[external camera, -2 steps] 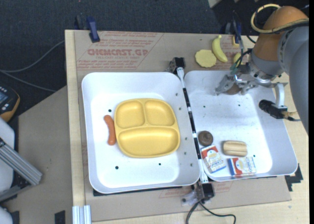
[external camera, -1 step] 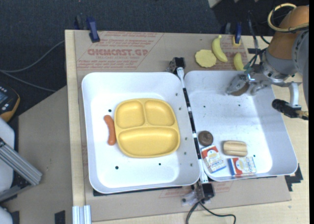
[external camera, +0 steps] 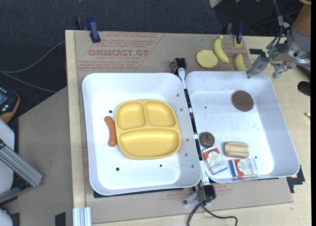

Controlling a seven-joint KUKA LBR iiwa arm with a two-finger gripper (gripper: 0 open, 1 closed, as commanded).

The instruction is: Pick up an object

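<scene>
The bench (external camera: 74,121) is a pale board with red lettering printed across its far end, clamped at the back by two blue clips. On it sit two shallow white bins side by side, their inner rims touching along a dark seam. The left bin (external camera: 94,160) carries a yellow divided plate (external camera: 147,128) with three compartments, lying near the middle, and an orange sausage (external camera: 111,131) lies just beside the plate's left edge, lengthwise along it and outside every compartment.

The right bin (external camera: 276,136) holds the smaller pieces. A round brown patty (external camera: 243,100) lies flat in the far half, well apart from the rest. Toward the near edge a tan bread roll (external camera: 236,149) sits just above two small cartons — one white and red (external camera: 215,161), one with blue (external camera: 245,167) — which lie side by side against the near wall. A small dark cookie (external camera: 206,139) rests close to the seam, near the roll and the first carton.

Outside the bins, on the bare board behind the right bin, lie a yellow ruffled chip-like piece (external camera: 207,59) and a banana (external camera: 221,50) just beside it, with a second banana (external camera: 240,62) near the bin's far rim.

The gripper (external camera: 267,67) hangs at the right bin's far right corner, above the rim, its two fingers spread apart with nothing between them — well apart from the patty, the nearest item in the bin.
</scene>
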